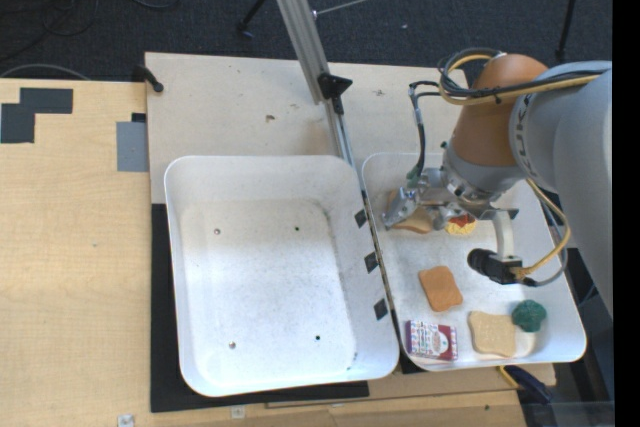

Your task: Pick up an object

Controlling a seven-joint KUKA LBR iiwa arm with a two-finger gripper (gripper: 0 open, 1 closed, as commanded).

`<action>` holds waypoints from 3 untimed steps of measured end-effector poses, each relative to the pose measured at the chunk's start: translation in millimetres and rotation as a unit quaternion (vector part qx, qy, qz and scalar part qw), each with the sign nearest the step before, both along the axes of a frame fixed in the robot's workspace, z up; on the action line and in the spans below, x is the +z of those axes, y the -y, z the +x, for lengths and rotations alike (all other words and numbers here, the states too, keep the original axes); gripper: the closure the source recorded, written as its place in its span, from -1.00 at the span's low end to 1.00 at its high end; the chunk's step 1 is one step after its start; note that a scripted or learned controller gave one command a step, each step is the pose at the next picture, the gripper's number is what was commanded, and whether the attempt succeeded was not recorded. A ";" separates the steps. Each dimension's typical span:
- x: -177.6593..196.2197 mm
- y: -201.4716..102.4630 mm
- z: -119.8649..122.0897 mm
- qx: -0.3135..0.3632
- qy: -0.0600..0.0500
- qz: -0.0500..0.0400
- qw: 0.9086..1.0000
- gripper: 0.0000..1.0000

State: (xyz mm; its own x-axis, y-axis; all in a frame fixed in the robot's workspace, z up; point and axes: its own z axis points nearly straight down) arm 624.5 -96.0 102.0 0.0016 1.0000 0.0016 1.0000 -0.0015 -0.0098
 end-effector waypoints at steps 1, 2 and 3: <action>14.2 2.5 1.4 -0.004 0.003 -0.001 1.000 1.00; 63.0 5.6 -7.4 -0.003 0.006 -0.001 1.000 1.00; 109.6 7.1 -6.6 0.000 0.006 -0.001 1.000 1.00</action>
